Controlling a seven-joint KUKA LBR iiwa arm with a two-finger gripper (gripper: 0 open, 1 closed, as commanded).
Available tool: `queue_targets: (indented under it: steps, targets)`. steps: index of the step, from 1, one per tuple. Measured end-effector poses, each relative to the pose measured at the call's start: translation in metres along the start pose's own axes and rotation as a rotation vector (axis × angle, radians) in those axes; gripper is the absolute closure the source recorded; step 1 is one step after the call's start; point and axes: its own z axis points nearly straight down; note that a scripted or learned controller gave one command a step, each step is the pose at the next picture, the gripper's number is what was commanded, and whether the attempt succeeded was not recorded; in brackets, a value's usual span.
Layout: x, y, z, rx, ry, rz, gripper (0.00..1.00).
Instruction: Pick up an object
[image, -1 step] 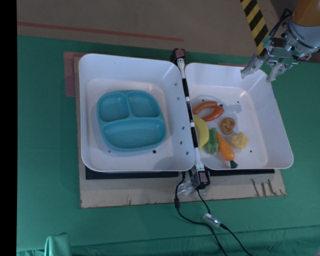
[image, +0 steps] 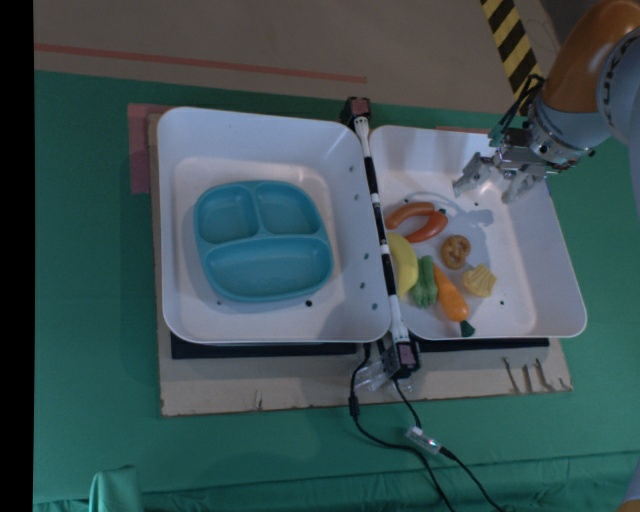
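So our likeliest target, the curved orange-red plastic sausage (image: 417, 221), lies in the right white bin (image: 545, 270), near the middle divider, long axis roughly left-right. We've got the grey two-finger gripper (image: 497, 183) hovering up and to its right, fingers spread, pinching nothing. Other toy foods sit just below; teal divided plate (image: 262, 240) is in the left bin.

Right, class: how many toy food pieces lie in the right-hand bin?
6, clustered at its left side: a red sausage, a yellow banana, a green vegetable, an orange carrot, a round brown piece and a yellow piece. Smaller ones could hide beneath.
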Motion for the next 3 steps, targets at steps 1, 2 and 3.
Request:
queue_targets:
  steps: [1, 2, 3]
  targets:
    - [0.018, -0.033, 0.038, -0.006, -0.002, 0.000, 0.00]
    - [0.016, -0.032, 0.026, -0.010, -0.005, 0.003, 1.00]
    - [0.016, -0.032, 0.026, -0.010, -0.005, 0.003, 0.00]
